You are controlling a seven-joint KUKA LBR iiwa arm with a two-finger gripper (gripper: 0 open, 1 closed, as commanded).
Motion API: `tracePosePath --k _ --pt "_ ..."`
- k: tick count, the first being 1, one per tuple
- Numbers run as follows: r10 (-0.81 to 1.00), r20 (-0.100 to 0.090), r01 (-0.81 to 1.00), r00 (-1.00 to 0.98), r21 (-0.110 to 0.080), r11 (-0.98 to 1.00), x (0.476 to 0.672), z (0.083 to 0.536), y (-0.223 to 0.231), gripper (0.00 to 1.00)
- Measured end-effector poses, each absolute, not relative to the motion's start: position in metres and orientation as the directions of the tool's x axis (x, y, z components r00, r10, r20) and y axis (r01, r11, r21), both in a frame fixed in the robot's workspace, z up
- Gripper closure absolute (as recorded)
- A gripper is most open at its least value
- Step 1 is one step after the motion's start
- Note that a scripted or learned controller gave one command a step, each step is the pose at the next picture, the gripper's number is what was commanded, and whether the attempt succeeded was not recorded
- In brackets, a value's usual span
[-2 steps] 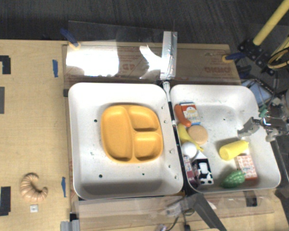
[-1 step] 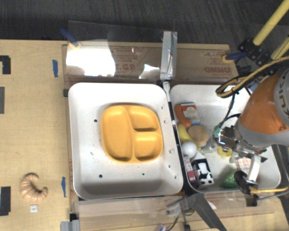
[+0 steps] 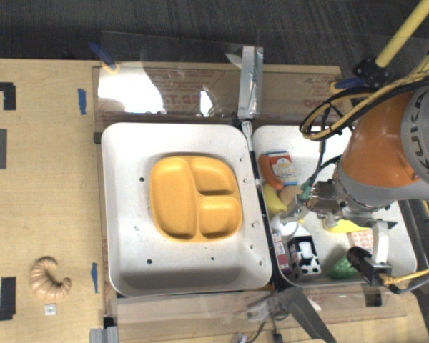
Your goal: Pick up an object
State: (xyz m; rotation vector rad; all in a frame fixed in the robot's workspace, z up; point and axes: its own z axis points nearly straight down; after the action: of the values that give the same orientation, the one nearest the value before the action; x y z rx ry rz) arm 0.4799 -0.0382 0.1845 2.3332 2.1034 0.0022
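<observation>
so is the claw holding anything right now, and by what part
Cannot be told: the arm hangs over the right bin, covering the claw; nothing shows gripped. Nearby lie a yellow item and a green one.

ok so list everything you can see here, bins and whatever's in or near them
shallow white bins: 2, white, side by side on the bench
yellow divided plastic tray: 1, yellow, middle of the left bin
orange and white packet: 1, right bin, far end
yellow banana-shaped toy: 1, right bin, by the dividing wall
black and white small box: 1, right bin, near end
green lumpy toy: 1, right bin, near edge
tan curled ridged toy: 1, on the bench left of the bins
blue tape strips: several, on the bench
arm: 1, grey with orange band, over the right bin
gripper: 1, above the right bin's items
</observation>
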Motion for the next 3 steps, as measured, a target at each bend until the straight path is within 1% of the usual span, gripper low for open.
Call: tracePosePath --k 1,2,3 --pt "0.984 0.0 0.984 0.175 -0.001 -0.175 0.534 0.184 -0.049 0.0" --pt "0.968 0.0 0.968 0.25 -0.003 -0.25 0.501 0.184 -0.054 0.0" --pt "0.953 0.0 0.953 0.303 -0.004 -0.303 0.479 0.184 -0.064 0.0"
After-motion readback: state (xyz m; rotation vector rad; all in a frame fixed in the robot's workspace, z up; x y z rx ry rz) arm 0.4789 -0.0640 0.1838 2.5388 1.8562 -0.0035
